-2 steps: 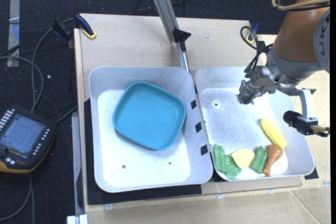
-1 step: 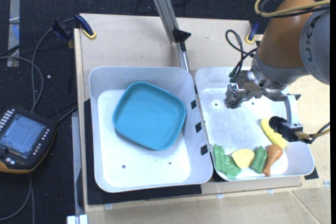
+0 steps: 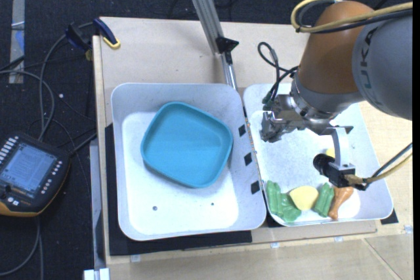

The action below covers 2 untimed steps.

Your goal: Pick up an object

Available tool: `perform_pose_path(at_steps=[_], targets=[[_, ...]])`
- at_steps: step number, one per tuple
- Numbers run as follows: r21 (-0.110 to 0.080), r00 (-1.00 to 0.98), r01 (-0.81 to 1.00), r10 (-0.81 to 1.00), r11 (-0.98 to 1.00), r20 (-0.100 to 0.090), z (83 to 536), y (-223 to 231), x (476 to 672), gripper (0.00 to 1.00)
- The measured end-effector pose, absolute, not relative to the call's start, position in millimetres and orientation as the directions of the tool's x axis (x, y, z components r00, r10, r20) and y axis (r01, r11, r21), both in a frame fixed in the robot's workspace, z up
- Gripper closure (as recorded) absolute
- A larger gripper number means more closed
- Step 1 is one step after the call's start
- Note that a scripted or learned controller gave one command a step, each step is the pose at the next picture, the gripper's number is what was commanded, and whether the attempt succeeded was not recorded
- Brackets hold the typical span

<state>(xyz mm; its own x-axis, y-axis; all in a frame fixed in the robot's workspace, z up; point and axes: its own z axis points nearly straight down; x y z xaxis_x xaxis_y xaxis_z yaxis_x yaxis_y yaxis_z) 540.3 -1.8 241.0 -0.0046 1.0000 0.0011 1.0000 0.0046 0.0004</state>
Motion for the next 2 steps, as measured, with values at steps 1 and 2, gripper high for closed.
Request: perform_pose_path(at_steps=[1, 2], targets=[[-0.001, -0.004, 1.0, 1.0, 0.004, 0.001, 235.3, 43.9, 526.5, 1.0], [0.0, -0.005, 1.0, 1.0, 0.005, 0.001, 237.9, 89.7, 529.3, 1.0]])
